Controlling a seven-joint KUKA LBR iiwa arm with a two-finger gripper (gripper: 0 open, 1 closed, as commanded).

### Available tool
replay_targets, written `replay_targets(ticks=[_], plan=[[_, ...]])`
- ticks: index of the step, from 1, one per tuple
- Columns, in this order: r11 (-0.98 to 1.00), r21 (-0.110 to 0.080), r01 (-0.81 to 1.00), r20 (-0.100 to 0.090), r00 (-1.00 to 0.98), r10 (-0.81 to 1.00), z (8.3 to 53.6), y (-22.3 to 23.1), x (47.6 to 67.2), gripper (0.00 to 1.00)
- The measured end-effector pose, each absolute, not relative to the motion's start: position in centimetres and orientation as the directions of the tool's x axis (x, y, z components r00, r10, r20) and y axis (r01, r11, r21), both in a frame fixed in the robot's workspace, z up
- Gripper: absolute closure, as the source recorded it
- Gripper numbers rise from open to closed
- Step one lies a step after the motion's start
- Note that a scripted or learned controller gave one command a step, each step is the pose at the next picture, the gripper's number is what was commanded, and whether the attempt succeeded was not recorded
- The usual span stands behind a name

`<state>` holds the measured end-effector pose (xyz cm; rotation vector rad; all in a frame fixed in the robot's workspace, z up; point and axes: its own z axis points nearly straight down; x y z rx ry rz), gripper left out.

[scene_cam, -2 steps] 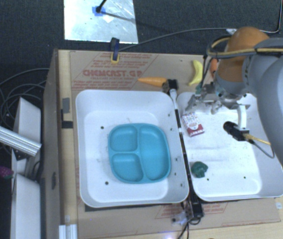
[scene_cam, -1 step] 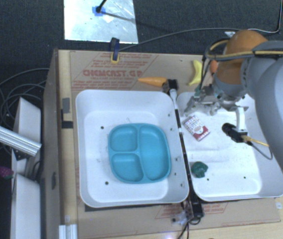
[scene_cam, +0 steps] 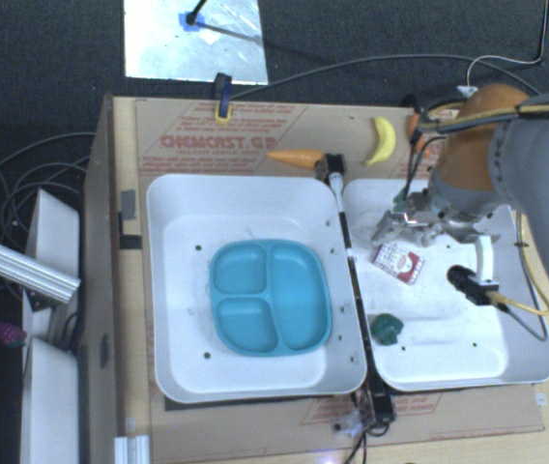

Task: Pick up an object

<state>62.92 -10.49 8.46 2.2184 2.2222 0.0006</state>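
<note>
Hovering jaws gape near right bin's (scene_cam: 531,354) packet (scene_cam: 398,261); left bin (scene_cam: 180,354) holds blue tray (scene_cam: 270,294).

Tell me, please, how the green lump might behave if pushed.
The green lump looks rounded and knobbly, so it may roll unevenly. It is small, so probably light, and could skid on the smooth bin floor.

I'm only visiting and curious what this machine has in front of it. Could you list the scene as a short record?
left bin: holds a blue divided plate
right bin: holds a red-and-white packet and a green object
behind the bins: banana and carrot, outside both bins
gripper: over the right bin, close to the red-and-white packet
</note>
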Motion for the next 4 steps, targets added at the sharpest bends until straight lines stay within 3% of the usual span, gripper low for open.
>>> replay_targets(ticks=[1, 2, 3, 4], plan=[[0.004, 0.003, 1.0, -0.001, -0.004, 1.0, 8.5, -11.9, 66.9, 0.0], [0.002, 0.002, 1.0, 0.0, -0.002, 1.0, 8.4, -10.0, 60.8, 0.0], [0.004, 0.003, 1.0, -0.001, -0.004, 1.0, 8.5, -12.3, 66.1, 0.0], [0.002, 0.002, 1.0, 0.0, -0.002, 1.0, 8.4, -10.1, 61.1, 0.0]])
